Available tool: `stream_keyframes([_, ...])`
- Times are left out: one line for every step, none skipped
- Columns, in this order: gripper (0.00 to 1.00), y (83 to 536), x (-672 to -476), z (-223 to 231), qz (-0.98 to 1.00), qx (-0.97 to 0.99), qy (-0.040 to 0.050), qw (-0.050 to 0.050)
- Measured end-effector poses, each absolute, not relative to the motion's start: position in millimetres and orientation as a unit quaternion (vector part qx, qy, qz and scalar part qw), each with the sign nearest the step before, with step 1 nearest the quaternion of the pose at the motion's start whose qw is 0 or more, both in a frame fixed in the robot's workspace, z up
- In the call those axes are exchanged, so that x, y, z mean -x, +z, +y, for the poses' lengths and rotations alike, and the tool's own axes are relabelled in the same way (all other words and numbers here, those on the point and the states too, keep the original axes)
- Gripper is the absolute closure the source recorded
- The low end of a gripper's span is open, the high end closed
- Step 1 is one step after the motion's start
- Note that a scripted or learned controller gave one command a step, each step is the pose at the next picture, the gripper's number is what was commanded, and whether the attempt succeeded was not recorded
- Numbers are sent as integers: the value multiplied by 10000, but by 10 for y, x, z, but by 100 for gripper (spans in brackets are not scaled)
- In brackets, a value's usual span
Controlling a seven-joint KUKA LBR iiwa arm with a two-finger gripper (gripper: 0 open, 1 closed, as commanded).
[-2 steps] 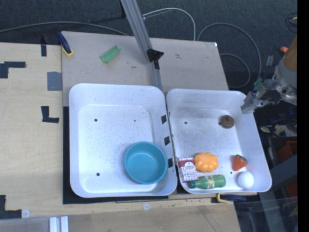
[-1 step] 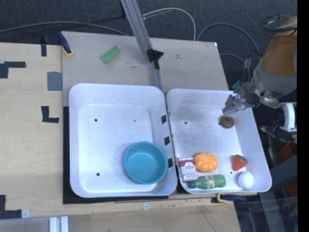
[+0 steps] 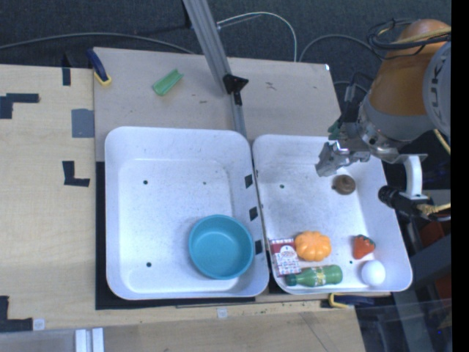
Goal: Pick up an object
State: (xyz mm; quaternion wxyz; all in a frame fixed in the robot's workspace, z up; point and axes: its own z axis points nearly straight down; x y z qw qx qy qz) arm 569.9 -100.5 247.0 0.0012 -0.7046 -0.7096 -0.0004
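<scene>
My gripper hangs over the upper part of the right bin, just left of a small brown round object. I see nothing between its fingers. Along the bin's front lie an orange pumpkin-like toy, a red strawberry-like toy, a white egg, a green bottle and a small red-and-white carton. A blue bowl sits in the left bin at its front right.
A grey pole slants across the bench behind the bins. A green block and a blue-yellow clamp lie on the bench at the back. Cables run behind the right bin.
</scene>
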Motion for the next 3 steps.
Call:
stream_keyframes([100, 2526, -5672, -457, -7098, 7044, -3, 12])
stream_keyframes([100, 2556, -5703, 95, -7099, 7044, 0, 12])
stream_keyframes([100, 2519, -5619, 622, -7096, 7046, 5, 13])
